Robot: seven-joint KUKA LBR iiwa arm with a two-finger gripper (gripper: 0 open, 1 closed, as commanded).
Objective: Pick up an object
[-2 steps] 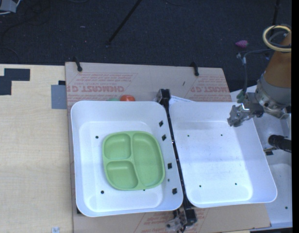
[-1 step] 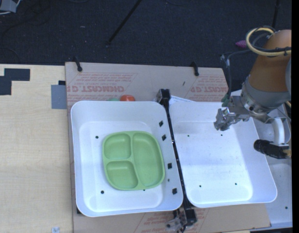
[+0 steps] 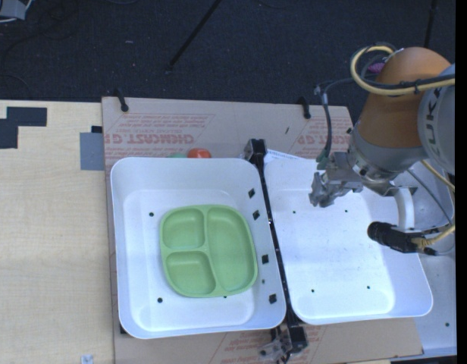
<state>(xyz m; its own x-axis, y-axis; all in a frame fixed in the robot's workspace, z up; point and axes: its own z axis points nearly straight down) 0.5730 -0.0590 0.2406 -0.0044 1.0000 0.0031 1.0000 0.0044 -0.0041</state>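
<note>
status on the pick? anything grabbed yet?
Done: nothing that shows. The green divided plate lies flat in the left bin, untouched.
In hand: nothing visible. The tool hangs over the far edge of the right bin, well apart from the plate.
Left: the whole pick, meaning move across to the left bin, come down on the plate, close and lift.

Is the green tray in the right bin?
No, the green tray lies flat in the left bin; the end effector hangs over the right bin.

The green divided plate [image 3: 208, 250] fills much of the left bin [image 3: 135, 203]; bare floor rings it.
</note>
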